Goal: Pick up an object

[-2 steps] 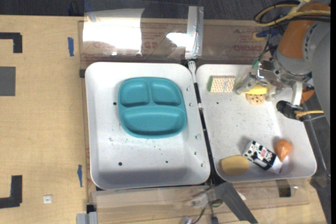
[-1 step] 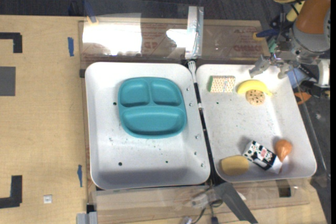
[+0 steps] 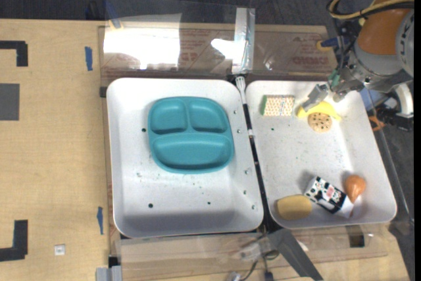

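Camera view: the arm [image 3: 385,36], grey with its orange band, is reaching in from the right and hanging over the far right part of the right bin [image 3: 368,148]. The gripper [image 3: 322,94] is sitting low over the bin's far end, just at a yellow object [image 3: 316,110] and near a round tan cookie-like piece [image 3: 320,121] lying beside it. Jaw state: cannot tell from this angle; nothing is visibly sitting between them.

Other contents of the right bin: a small speckled green-edged sponge-like block [image 3: 278,105] is lying near the far left corner, close to the divider. Along the near edge, a tan bread-roll-shaped item [image 3: 294,206] is resting just beside a black-and-white patterned box [image 3: 327,194], which is touching an orange egg-shaped item [image 3: 355,186].

The left bin [image 3: 131,194] is holding a teal divided plate [image 3: 191,135] with three compartments, lying flat toward the centre. A clear plastic sheet [image 3: 177,36] is standing behind both bins.
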{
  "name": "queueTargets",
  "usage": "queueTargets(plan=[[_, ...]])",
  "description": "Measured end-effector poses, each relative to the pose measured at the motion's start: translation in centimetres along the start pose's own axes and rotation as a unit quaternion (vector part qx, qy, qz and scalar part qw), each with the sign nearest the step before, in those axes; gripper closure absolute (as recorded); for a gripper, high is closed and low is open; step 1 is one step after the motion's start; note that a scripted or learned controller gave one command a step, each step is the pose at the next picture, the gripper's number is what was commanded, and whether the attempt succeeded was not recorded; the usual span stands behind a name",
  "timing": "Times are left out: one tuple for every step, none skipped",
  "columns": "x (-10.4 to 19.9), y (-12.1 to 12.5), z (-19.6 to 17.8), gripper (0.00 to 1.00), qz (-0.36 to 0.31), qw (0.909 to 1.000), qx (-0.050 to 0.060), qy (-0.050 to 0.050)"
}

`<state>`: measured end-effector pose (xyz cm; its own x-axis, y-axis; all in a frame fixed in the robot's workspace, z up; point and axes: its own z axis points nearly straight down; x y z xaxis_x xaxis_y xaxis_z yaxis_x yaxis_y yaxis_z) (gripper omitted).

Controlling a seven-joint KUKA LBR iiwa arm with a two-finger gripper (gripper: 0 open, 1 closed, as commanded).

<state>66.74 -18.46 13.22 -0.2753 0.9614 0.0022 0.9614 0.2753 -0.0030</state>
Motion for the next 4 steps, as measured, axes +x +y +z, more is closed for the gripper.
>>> queueTargets(plan=[[0.7,-1.2,4.1,0.00,-0.090,0.9959,-0.001,0.000],[0.7,-1.0,3.0,1.00,-0.091,0.9958,-0.002,-0.001],[7.3,0.5,4.6,1.00,0.048,0.9989,0.002,0.000],[15.5,0.9,-5.4,1.00,0.115,0.9934,-0.005,-0.001]])
